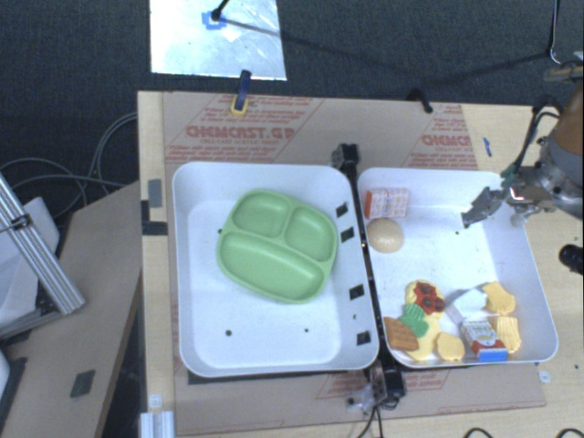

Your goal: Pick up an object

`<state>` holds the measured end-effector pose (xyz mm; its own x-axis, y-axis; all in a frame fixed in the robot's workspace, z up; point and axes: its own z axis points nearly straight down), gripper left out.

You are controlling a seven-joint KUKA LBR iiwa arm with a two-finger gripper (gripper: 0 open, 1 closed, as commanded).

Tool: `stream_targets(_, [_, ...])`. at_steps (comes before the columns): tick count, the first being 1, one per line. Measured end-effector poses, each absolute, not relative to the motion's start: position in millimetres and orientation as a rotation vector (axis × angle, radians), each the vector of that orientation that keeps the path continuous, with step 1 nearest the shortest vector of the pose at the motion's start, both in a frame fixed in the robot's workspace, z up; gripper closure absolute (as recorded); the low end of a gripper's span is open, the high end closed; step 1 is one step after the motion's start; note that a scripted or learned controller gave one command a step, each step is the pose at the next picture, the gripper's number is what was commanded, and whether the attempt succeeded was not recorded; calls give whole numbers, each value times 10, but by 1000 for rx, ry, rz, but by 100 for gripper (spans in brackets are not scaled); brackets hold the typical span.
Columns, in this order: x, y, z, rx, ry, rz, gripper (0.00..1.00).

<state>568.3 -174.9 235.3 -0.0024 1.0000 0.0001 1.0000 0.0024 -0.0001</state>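
Green plastic catches the eye first: a divided plate (277, 245) lies in the left bin (196, 272), well off to the gripper's left. In the right bin (534, 290), a small carton (387, 202) and a pale round ball (385, 235) lie nearer, and a jumble of toy food (452, 327) is heaped below the gripper (481, 210). It hovers over bare floor; whether it is spread or closed, I cannot tell. Dropping here, it would likely grab nothing.
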Motion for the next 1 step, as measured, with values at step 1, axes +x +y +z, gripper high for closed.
stream_targets(1, [5699, -1790, 1735, -2218, -2221, 3, 0])
